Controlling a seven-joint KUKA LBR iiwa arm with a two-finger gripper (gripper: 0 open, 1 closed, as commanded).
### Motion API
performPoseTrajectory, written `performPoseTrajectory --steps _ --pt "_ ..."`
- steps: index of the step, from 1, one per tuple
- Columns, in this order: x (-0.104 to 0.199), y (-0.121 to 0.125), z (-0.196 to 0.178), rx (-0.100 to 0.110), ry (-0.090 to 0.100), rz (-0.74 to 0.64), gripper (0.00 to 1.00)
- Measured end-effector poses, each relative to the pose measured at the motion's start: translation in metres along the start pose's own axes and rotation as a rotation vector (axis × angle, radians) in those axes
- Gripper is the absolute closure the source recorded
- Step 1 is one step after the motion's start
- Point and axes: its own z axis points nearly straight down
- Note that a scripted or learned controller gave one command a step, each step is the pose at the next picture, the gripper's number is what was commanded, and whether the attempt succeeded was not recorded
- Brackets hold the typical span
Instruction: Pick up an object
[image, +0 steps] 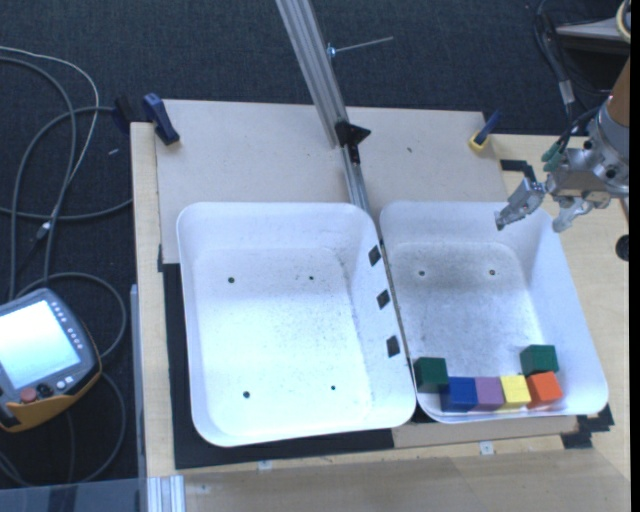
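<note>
Over the far right corner of the right bin (560, 262), the gripper (542, 212) is seen hanging in the air, its two fingers spread well apart with nothing between them. One fingertip (512, 215) is seen just inside the bin's far rim, the other (566, 216) near the right wall. Above the gripper, a cluster of grey fittings and dark cables is seen at the wrist, with a sliver of orange band at the right edge of the view.

Along the near wall of the right bin, a row of small blocks is laid out (all well apart from the gripper). From left to right they are a dark green block (431, 373), a blue block (461, 392), a purple block (489, 391), a yellow block (515, 389) and an orange block (544, 387). A second green block (539, 358) is placed just behind the orange one, touching it or nearly so. The blue, purple, yellow and orange blocks are packed side by side.

The left bin (200, 225) is set beside the right one, their edges meeting at the middle, where three small black tabs are seen. A metal rail (318, 75) is slanted down from the far side to the joint between the bins. Clamps are fixed at the board's far corners, a blue clamp (160, 117) on the left. On the floor at the near left, a handheld control pad (40, 355) with a lit screen is lying, cables trailing beyond it.
</note>
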Motion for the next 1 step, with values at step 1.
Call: performPoseTrajectory --steps 1 --pt "-0.0237 0.011 0.1988 0.008 0.001 0.002 0.0"
